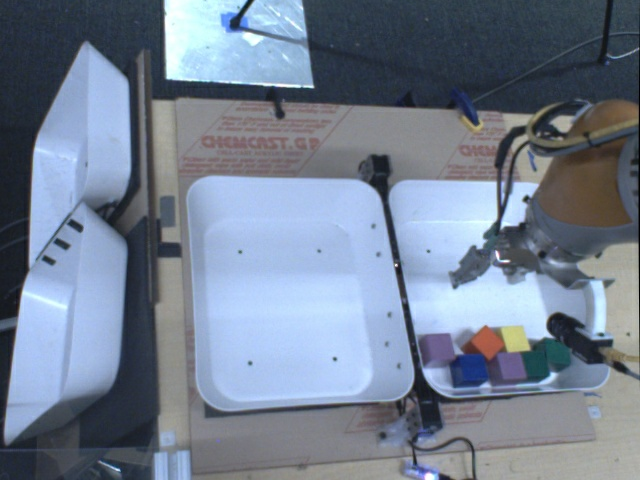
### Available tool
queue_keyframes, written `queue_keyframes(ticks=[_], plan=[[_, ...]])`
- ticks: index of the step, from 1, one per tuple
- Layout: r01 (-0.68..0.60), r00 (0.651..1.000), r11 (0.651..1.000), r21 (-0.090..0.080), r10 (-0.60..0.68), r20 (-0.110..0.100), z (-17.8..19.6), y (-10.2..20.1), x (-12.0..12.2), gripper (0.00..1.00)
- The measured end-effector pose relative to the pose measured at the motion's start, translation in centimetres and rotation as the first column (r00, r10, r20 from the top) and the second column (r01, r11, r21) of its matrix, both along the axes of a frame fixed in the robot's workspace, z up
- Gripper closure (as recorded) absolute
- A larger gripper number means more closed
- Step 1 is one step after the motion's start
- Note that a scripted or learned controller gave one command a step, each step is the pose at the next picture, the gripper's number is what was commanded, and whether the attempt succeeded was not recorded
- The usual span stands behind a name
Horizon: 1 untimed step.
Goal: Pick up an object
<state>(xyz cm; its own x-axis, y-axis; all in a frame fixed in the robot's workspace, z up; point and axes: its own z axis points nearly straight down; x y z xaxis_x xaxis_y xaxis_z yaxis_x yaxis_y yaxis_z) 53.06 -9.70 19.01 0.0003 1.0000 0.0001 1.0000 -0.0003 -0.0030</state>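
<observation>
Several small blocks lie clustered along the near edge of the right bin (430, 218): a purple block (436, 348), a blue block (468, 370), an orange block (487, 342), a yellow block (514, 339), a second purple block (508, 367) and a green block (540, 360). My gripper (466, 268) hovers over the bare middle of the right bin, pointing left, well behind the blocks. It touches none of them and carries nothing that I can see.
The left bin (210, 268) sits beside the right one, with a black divider (400, 288) between them. Two white tubs (80, 248) stand at the far left, off the bench. The arm's orange band (590, 178) overhangs the right bin's right side.
</observation>
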Motion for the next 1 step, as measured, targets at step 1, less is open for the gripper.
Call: queue_keyframes(ticks=[1], plan=[[0.000,1.000,1.000,0.000,0.000,-0.001,-6.06,-0.54,-0.20,0.00]])
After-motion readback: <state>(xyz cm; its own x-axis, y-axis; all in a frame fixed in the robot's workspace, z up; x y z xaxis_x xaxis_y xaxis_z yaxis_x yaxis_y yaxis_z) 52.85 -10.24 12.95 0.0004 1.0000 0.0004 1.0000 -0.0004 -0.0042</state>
